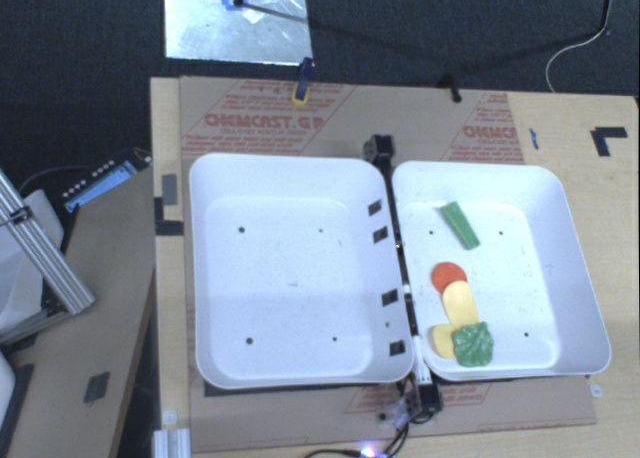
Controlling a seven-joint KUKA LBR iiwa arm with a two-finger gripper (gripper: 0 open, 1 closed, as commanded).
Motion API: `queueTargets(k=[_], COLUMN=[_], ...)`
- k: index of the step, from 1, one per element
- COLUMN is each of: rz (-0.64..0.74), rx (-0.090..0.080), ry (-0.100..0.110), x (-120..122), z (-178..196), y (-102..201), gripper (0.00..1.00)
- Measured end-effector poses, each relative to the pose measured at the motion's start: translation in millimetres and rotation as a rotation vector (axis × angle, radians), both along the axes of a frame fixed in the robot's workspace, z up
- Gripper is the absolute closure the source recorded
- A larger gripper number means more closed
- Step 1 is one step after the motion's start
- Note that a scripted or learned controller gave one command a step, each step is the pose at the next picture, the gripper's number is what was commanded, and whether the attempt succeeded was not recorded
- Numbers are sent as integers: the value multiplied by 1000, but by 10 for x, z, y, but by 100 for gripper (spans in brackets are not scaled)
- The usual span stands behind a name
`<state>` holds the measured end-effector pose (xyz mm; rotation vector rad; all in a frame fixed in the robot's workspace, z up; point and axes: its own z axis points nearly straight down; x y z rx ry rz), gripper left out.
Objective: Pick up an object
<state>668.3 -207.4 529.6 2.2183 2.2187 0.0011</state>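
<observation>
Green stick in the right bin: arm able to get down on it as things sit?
Probably yes. The green stick lies alone in the right bin, apart from the cluster nearer the front, with nothing over it.

Green stick — right bin, flat

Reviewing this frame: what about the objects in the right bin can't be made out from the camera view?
- Small yellow piece: partly overlapped by the crumpled green object, so its outline is incomplete.
- Round orange-red piece: its lower edge is covered by the pale yellow oval piece.
- Flat green bar: too small and blurred to identify.
</observation>
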Motion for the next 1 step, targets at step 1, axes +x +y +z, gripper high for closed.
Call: queueTargets(k=[1], rz=[3], rx=[1], ry=[0], x=[2], z=[59], y=[13], gripper=[100])
